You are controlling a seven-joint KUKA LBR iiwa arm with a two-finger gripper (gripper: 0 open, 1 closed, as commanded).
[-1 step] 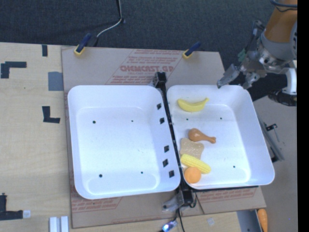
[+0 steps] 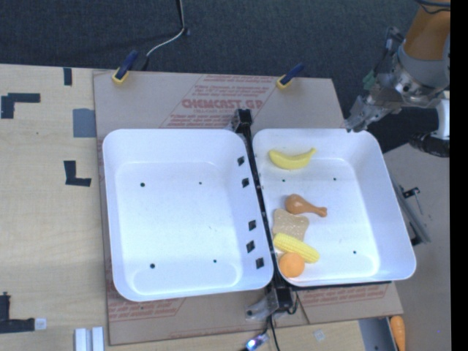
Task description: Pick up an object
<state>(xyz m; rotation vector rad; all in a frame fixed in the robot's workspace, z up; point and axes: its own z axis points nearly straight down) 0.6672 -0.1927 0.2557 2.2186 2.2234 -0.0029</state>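
The right bin holds a yellow banana near its far edge, a brown chicken drumstick in the middle, and a tan bread slice. A yellow corn cob and an orange lie near the front-left corner. My gripper hangs above the bin's far right corner, outside the rim, away from all the objects, with nothing seen in it.
The left bin sits beside the right one, joined by a black divider strip. Both rest on a cardboard sheet held by blue-yellow clamps. A black cable runs along the back.
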